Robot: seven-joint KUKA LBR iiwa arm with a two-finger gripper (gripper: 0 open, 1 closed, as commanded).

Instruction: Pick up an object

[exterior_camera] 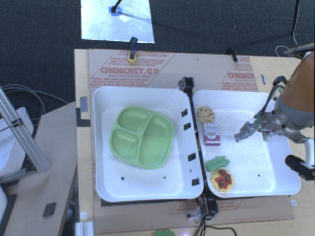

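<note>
The right bin [256, 171] holds a round cookie [205, 114], a red and white carton [211, 133], a green bean pod [216, 162] and a yellow pizza slice with red topping [222, 179], all along its left side. My gripper [243, 133] reaches in from the right and hangs over the middle of this bin, a short way right of the carton. Its fingers point left and nothing shows between them.
In the left bin [108, 181] lies a green divided plate [142, 137]. A black divider with clips [193, 136] runs between the two bins. A small green item [165, 232] lies at the bench's front edge.
</note>
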